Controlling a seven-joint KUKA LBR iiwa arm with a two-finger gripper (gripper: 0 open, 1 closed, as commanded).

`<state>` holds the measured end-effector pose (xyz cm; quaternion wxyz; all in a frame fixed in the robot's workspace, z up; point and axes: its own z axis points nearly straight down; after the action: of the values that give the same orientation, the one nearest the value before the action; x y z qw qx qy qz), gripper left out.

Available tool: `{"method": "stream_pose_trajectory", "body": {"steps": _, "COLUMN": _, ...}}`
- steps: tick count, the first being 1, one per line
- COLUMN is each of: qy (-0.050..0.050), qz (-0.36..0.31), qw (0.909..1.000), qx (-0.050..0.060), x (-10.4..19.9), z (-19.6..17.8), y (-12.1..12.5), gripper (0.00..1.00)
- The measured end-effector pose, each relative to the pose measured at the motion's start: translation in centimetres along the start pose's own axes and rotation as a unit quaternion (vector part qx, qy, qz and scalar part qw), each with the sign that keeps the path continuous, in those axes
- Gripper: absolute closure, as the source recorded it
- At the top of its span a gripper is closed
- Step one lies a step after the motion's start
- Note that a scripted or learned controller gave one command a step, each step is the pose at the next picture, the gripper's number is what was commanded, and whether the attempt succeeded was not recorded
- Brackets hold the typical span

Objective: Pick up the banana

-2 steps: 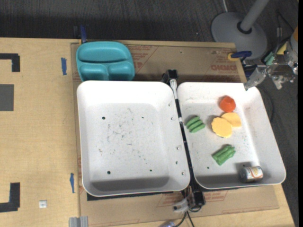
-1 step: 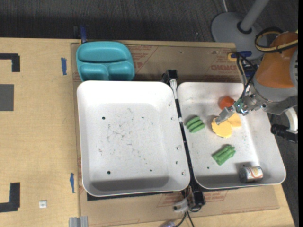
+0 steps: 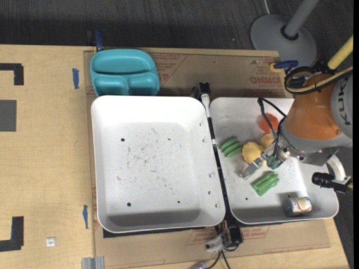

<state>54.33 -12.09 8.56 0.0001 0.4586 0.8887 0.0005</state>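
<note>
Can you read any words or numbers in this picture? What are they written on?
Red printing on the cardboard sheet behind the bins: it looks upside down and is too blurred to read.
Letters on the arm's grey body at the right edge: cut off by the edge, not readable.
Label on the small can in the right bin: too small to read.
Nothing can be read on the left bin or the teal tray.

The left bin (image 3: 151,161) is offering open room, while two green pieces (image 3: 230,147) (image 3: 265,182), a can (image 3: 297,205) and the arm (image 3: 314,119) are crowding the right bin (image 3: 241,206).
</note>
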Motion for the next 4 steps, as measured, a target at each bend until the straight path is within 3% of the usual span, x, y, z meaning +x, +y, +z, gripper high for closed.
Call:
{"method": "stream_pose_trajectory", "body": {"steps": 1, "qy": 0.001, "qz": 0.138, "qw": 0.9904, "qx": 0.001, "x": 5.4, "z": -1.9, "y": -4.1, "gripper": 0.0}}
{"method": "stream_pose_trajectory", "body": {"steps": 2, "qy": -0.001, "qz": 0.233, "qw": 0.9724, "qx": 0.0, "x": 3.5, "z": -9.9, "y": 5.1, "gripper": 0.0}}
{"method": "stream_pose_trajectory", "body": {"steps": 3, "qy": 0.0, "qz": 0.165, "qw": 0.9863, "qx": 0.001, "x": 3.2, "z": -0.4, "y": -0.4, "gripper": 0.0}}
{"method": "stream_pose_trajectory", "body": {"steps": 4, "qy": 0.0, "qz": 0.237, "qw": 0.9715, "qx": -0.001, "x": 5.2, "z": 0.0, "y": -4.0, "gripper": 0.0}}
